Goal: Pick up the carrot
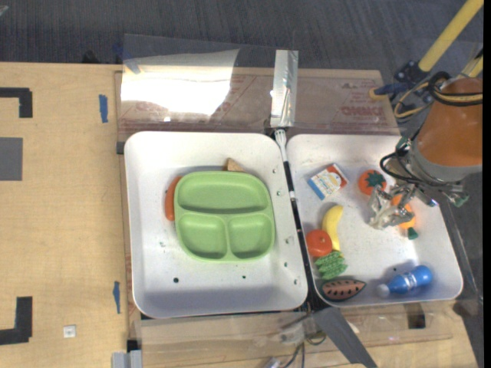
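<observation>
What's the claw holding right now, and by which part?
Cannot tell. The claw is down on the carrot in the right bin, but whether it grips the carrot is too unclear to judge.

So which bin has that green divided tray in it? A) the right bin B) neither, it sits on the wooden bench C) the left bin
C: the green tray lies inside the left bin, while the right bin holds the small toy foods such as the banana.
</observation>
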You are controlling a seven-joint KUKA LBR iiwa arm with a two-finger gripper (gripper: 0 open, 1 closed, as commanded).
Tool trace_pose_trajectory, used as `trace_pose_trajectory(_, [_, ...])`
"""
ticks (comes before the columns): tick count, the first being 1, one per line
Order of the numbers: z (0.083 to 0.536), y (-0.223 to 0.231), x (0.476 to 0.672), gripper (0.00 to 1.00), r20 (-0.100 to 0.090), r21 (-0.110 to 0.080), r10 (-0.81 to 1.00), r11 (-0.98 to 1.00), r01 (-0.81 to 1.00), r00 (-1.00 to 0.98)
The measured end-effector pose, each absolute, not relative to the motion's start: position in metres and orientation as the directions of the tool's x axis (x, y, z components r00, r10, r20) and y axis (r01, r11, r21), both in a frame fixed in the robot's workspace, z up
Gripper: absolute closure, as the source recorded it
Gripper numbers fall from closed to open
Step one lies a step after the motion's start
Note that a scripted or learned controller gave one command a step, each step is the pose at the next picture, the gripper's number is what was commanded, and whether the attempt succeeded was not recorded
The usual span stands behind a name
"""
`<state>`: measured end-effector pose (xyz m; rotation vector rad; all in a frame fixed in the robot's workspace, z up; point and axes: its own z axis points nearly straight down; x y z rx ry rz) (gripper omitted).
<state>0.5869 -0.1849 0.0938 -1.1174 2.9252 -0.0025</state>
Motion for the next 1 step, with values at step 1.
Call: trace_pose_trajectory(1, [0.1822,-0.1196,0.6133,1.0,-0.011,-0.011,-0.795,0.606,-0.795,-0.606])
